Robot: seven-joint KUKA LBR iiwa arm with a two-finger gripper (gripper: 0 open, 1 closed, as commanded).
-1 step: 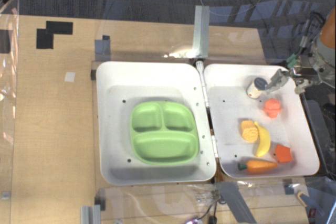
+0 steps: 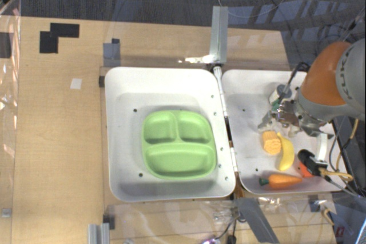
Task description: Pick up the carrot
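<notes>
Carrot: We see the orange carrot lying flat at the near edge of the right bin. Its green end points left.
Claw: We see the gripper hanging over the middle of the right bin. It is well apart from the carrot, on the far side of it. We cannot tell how it is set, and nothing shows in its grasp.
Arm: The grey arm with its orange band comes in from the right.
Yellow things: A banana lies near the gripper, and a round yellow piece touches its left side. Both lie between the gripper and the carrot.
Red and black thing: It lies just right of the banana.
Left bin: The left bin has a green plate with three parts in it.
</notes>
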